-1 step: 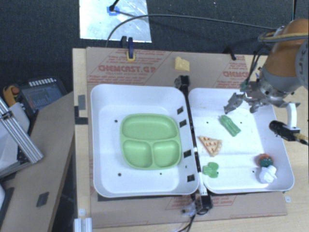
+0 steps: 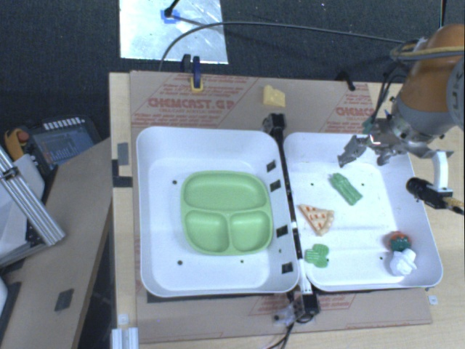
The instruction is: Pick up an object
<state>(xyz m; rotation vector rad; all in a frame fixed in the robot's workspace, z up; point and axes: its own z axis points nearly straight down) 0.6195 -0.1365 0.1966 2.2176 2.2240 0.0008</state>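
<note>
gripper (image 2: 367,151) fingers spread, empty, above right bin (image 2: 418,220). green block (image 2: 346,189) nearest; probably drop straight, straddle narrow side.

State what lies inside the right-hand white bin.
Inside the shallow right-hand white bin: a green ridged block, an orange pizza-slice toy, a small green leafy piece and a white toy with red-green top. Nothing looks covered.
</note>
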